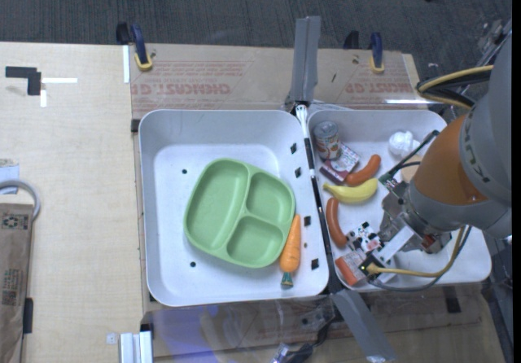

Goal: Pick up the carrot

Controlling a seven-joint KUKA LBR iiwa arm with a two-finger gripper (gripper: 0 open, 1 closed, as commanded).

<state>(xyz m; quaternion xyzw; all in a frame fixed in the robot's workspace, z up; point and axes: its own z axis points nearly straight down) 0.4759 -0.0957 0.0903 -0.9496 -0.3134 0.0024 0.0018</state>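
Carrot [291, 248]: we see a small orange carrot with a green stem end, lying in the left bin [163, 272], point up and stem toward the bin's near wall.
Carrot's neighbours: it lies just beside the right edge of the green divided plate [238, 212], near the wall between the two bins.
Gripper [368, 260]: it hangs low over the near left part of the right bin [431, 121], well apart from the carrot; we cannot tell how its jaws stand.
Arm [456, 182]: grey with an orange band, reaching in from the right.
Right bin's load: a banana [353, 190], two sausages [363, 168] [334, 221], a can [327, 140] and a white crumpled thing [400, 142].
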